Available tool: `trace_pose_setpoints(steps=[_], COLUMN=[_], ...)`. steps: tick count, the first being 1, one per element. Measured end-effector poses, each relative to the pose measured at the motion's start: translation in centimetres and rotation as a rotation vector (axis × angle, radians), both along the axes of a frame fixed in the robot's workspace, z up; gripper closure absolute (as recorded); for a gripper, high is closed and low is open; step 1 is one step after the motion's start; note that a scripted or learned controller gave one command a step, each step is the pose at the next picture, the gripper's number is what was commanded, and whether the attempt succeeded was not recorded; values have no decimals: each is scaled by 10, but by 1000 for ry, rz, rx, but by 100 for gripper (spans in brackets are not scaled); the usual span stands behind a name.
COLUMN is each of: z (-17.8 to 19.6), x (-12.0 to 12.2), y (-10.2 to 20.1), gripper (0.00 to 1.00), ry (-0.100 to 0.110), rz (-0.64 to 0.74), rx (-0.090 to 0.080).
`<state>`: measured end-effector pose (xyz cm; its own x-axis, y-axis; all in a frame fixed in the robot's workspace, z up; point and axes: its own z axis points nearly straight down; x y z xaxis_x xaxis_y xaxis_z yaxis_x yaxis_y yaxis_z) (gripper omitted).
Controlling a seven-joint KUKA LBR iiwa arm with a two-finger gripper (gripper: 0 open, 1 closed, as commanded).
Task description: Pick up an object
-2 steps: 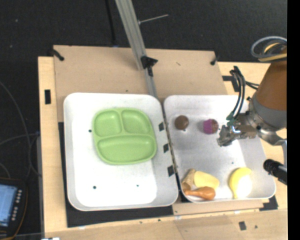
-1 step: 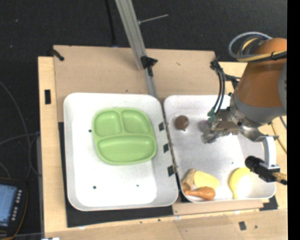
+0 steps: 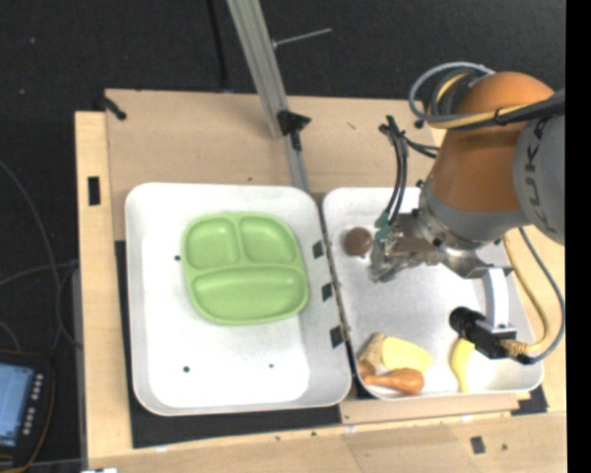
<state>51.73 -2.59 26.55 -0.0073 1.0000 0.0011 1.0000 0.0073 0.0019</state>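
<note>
My gripper hangs low over the upper middle of the right bin, under the orange wrist. A small brown round object lies just to its left, near the bin's upper left corner, apart from the fingers as far as I can see. At the bin's front edge lie a pale yellow wedge, an orange carrot-like piece and a tan chunk, bunched together. A yellow banana-like piece rests to their right.
The left bin holds a green three-compartment plate. A metal pole slants up from between the bins. A black cable fitting hangs from the arm over the right bin's front right.
</note>
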Motion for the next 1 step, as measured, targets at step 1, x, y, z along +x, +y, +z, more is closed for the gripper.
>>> trace_pose_setpoints(steps=[1], z=[3], x=[6], y=[54], gripper=[100], ry=[0], rz=[1], rx=[0])
